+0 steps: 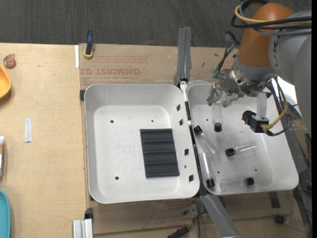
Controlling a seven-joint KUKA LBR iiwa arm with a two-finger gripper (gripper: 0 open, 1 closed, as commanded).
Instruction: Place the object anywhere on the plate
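Setting: a robotics lab or test cell. Evidence: an industrial arm (277, 38) with exposed cabling over a plywood bench (44, 182); two white bins (91, 133) mounted side by side, with a metal divider rail (184, 53) between them; clear lab-style tubes with black caps (217, 119) lying in the right bin; a printed cardboard sheet (119, 66) clamped flat behind the bins; dark carpet (124, 9) beyond the bench.

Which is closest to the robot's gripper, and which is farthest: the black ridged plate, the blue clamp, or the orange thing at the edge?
Measured from the gripper, over the right bin:
1. Black ridged plate, in the left bin, below and left of the gripper.
2. Blue clamp, on the cardboard above the left bin.
3. Orange thing, at the far left edge.
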